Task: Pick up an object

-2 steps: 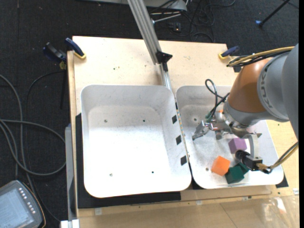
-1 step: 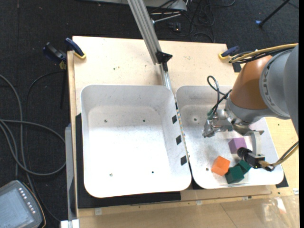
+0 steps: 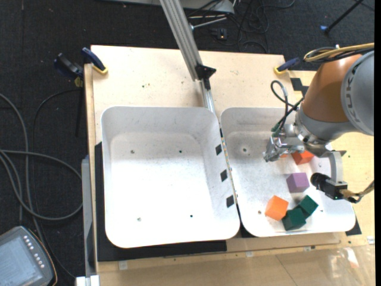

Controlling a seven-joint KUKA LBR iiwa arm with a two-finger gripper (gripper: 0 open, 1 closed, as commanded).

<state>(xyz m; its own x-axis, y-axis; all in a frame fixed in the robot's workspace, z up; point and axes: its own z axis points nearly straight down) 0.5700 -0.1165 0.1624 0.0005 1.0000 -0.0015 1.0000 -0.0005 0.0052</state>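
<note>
In the right bin (image 3: 250, 121), the claw (image 3: 274, 150) hangs just beside the red block (image 3: 302, 157). I cannot tell its state. It should drop straight over that block, then squeeze.

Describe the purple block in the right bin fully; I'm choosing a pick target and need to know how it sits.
The purple block is a small, matte, lilac cube-like piece, apparently foam or plastic, lying flat on the floor of the right bin. It sits apart from the other pieces: an orange block lies nearer the camera and to its left, two green blocks are below it, and a red-orange block is beyond it. Nothing visibly touches it. The gripper hangs up-left of it, not on it.
</note>
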